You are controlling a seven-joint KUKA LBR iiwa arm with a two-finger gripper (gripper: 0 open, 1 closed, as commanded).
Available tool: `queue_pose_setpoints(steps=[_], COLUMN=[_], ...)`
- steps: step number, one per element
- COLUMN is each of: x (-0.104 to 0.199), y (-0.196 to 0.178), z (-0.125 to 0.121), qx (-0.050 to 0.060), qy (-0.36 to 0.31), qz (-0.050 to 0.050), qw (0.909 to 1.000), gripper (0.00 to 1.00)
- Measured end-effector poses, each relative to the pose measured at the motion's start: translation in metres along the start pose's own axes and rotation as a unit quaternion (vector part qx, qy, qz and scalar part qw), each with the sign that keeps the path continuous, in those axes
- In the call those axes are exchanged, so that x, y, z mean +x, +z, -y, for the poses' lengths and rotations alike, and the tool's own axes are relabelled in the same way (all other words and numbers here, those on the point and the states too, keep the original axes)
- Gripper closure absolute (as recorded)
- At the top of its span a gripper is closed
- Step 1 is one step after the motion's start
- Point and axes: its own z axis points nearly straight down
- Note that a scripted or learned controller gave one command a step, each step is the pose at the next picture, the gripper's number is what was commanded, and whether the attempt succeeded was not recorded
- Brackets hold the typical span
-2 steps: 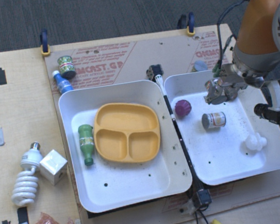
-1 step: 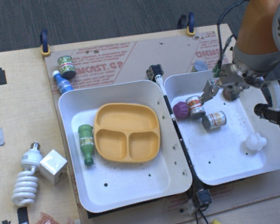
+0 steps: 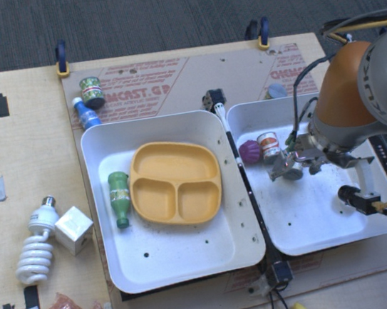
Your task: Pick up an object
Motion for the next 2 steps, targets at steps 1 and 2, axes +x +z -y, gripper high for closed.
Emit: queue_pose_setpoints(steps=[1, 2], x=[0.008, 0.007], y=[0.001, -0.013], z=[-0.056, -0.059], qx=[-0.001, -0.006], qy=[-0.002, -0.003], qz=[0.000, 0.002], qw=[1.0000, 1.0000], gripper=[0.00, 1.00])
